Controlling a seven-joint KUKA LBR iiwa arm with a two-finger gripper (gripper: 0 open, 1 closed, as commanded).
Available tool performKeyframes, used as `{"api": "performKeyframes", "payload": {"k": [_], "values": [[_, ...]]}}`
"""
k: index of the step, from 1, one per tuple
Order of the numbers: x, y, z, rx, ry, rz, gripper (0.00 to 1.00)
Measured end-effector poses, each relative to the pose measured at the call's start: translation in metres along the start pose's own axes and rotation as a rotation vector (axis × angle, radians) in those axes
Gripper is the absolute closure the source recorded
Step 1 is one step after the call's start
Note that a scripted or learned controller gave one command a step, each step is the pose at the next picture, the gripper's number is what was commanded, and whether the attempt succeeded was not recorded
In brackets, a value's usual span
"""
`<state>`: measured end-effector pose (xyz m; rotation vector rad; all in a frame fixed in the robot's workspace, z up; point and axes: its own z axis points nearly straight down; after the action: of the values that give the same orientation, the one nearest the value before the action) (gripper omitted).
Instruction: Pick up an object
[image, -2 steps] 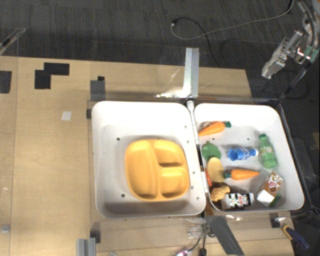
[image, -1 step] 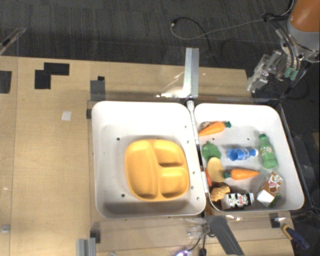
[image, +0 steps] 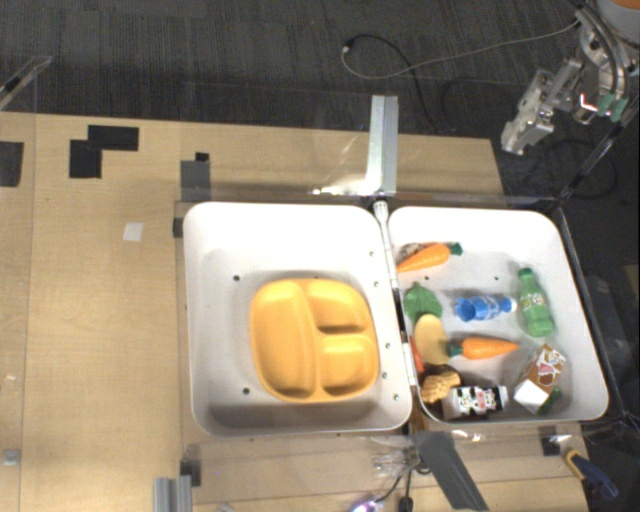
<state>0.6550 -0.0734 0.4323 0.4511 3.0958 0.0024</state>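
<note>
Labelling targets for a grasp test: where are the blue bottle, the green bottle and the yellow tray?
blue bottle (image: 483, 308), camera view, mid-body.
green bottle (image: 535, 304), camera view, its label.
yellow tray (image: 312, 338), camera view, central divider.

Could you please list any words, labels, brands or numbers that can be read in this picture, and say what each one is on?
No text can be read.
Carton: dark printed label, too blurred to read.
Brown packet: printed pattern, too small to read.
Green bottle: pale label, illegible.
Blue bottle: no legible lettering.
</note>
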Motion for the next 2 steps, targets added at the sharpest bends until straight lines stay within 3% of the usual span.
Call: {"api": "performKeyframes", "payload": {"k": [1, 2], "values": [[0.0, 0.008, -0.006, -0.001, 0.001, -0.22, 1.0], [-0.017, -0.03, -0.006, -0.001, 0.0, -0.651, 1.0]]}}
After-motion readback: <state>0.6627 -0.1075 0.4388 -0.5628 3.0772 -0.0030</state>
